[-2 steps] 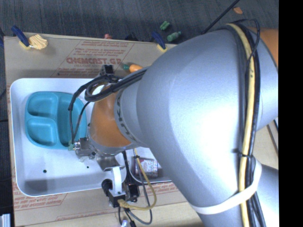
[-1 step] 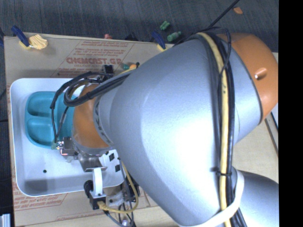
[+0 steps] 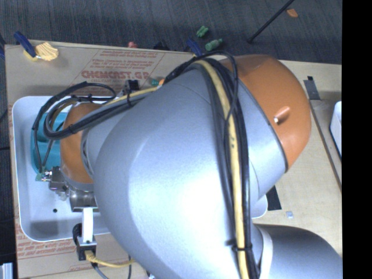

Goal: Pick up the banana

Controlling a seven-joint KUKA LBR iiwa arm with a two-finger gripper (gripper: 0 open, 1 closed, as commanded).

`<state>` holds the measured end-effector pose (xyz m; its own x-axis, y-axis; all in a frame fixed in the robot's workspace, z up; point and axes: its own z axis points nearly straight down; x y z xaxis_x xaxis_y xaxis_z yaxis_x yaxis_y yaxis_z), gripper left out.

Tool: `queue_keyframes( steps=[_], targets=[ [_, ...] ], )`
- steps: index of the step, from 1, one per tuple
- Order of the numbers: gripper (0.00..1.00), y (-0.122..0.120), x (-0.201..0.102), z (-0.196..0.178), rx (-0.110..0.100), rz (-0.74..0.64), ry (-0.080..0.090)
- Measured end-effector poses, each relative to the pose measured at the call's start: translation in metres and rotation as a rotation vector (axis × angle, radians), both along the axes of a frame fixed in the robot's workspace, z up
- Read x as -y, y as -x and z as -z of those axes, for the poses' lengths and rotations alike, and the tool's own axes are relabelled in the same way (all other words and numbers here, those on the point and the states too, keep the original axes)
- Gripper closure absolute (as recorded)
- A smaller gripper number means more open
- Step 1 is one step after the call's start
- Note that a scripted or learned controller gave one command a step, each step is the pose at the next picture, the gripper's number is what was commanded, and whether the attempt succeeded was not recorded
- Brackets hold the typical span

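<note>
— Which way does the banana lie from the wrist?
— Hidden, probably beneath the bulky grey arm (image 3: 186, 173), inside the shallow white plastic bin (image 3: 23, 214). Its long axis is unreadable, and I cannot tell the grip's state.

A tan bench (image 3: 110, 60) carries a shallow white bin (image 3: 23, 156) on its left side.

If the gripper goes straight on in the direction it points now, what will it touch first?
Probably the bare floor of the left shallow white bin. The grey arm reaches down into it, the wrist end sitting just above the floor. Depth is unclear, and the arm hides much of the bin.
</note>
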<state>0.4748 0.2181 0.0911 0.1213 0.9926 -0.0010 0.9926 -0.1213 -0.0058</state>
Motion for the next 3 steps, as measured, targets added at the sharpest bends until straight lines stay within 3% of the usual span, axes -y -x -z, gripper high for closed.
queue_keyframes(
  steps=[1,2,3],
  targets=[
    [1.00,-0.001,0.072,-0.099,0.002,-0.013,0.000],
    [0.00,-0.001,0.072,-0.098,0.001,-0.013,-0.001],
    [0.00,-0.044,0.159,-0.240,0.006,-0.118,0.000]
  ],
)
